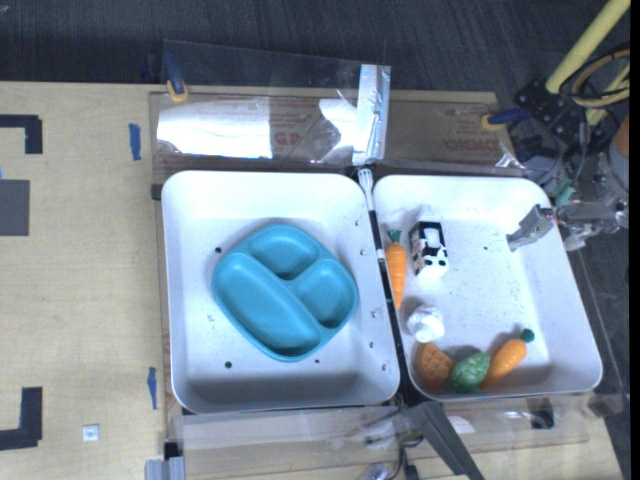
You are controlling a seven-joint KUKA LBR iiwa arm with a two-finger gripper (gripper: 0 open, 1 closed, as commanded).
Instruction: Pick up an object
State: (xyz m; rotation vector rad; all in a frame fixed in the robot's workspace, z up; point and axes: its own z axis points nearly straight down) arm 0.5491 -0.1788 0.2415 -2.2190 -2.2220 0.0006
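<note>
Jaws' state unclear; right bin holds two carrots, one toy cow.

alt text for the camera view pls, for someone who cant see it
Two shallow white bins sit side by side on a bench: the left bin holds a blue divided plate, the right bin holds toy carrots, a small cow figure and other toy food. The gripper is over the right bin's upper right corner.
</note>
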